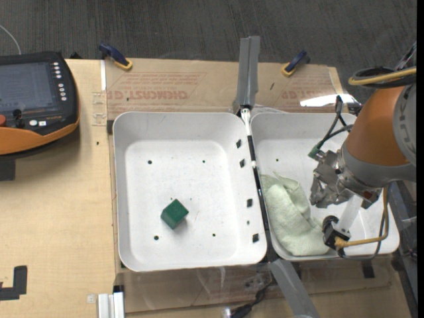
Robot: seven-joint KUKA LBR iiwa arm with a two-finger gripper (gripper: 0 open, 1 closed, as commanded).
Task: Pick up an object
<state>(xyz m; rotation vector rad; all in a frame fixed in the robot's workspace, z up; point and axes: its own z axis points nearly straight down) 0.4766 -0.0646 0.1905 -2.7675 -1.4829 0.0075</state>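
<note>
Claw: my claw (324, 194) hangs over the right bin's (291, 128) cloth (286, 207); grip unreadable.
Progress: nothing lifted; green block (175, 214) untouched.

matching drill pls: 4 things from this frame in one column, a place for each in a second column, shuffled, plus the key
Things
1. green block
2. pale cloth
3. tool
4. teach pendant

Places
A. on the bench, left of both bins
B. over the right bin, just right of the cloth
C. lying in the right bin, along its left wall and into the near corner
D. in the left bin, toward its near side, clear of the walls

Pairs: 1-D, 2-C, 3-B, 4-A
</note>
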